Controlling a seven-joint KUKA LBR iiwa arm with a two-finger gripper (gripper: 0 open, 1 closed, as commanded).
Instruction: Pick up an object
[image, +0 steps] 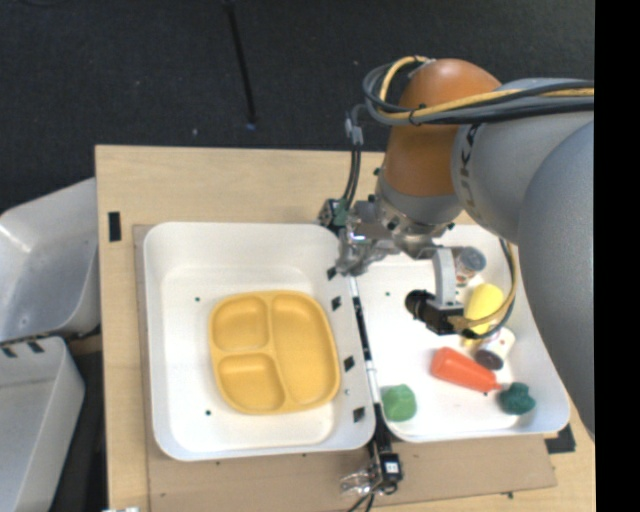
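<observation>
My gripper (348, 252) hangs over the far end of the wall between the two bins, at the right bin's (440, 432) back left corner. No object shows in it. The right bin holds an orange carrot-shaped piece (462, 368), a yellow rounded piece (486, 300), a light green lump (400, 402) at the near left, a dark green lump (517, 399) at the near right, a small white and dark piece (493, 350) and a small round can (468, 262) towards the back. All of them lie to the right of the gripper and nearer the front.
The left bin (170, 330) holds a yellow plate (274, 350) with three compartments. The arm's grey body and orange band (440, 130) cover the back right of the right bin. A wooden bench (220, 180) surrounds the bins.
</observation>
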